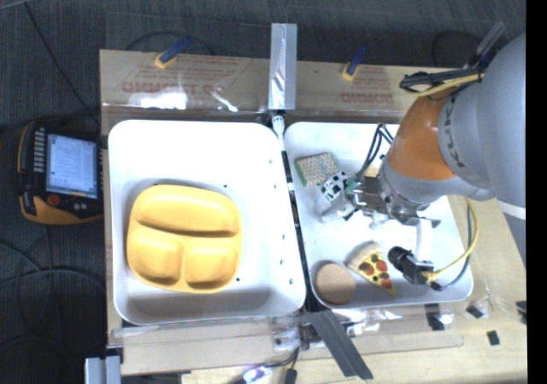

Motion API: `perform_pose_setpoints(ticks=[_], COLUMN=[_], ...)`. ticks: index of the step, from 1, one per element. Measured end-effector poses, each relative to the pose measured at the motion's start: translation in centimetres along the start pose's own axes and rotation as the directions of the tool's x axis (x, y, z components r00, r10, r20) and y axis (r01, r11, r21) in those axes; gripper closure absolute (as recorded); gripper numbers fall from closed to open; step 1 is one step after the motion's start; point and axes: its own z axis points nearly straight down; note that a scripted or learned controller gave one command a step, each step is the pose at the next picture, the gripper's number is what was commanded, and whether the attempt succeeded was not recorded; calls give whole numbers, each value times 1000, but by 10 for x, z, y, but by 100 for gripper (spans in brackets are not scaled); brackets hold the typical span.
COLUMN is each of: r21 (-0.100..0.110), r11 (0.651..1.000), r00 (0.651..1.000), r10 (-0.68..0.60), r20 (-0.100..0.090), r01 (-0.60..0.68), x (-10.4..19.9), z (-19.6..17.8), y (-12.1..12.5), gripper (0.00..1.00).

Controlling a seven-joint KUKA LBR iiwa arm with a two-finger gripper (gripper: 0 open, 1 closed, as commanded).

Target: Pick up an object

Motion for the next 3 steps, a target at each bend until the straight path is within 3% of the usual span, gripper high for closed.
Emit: perform_pose_setpoints(ticks=[1, 2, 3], r21=[-19, 3, -7], r11=[982, 998, 981], r00=[983, 998, 981], r10=[186, -64, -194], r20=[-6, 1, 4], r01=[-186, 64, 194], x=[-1, -51, -28], z=[3, -73, 4], y=[-13, -41, -27], gripper=[0, 0, 0])
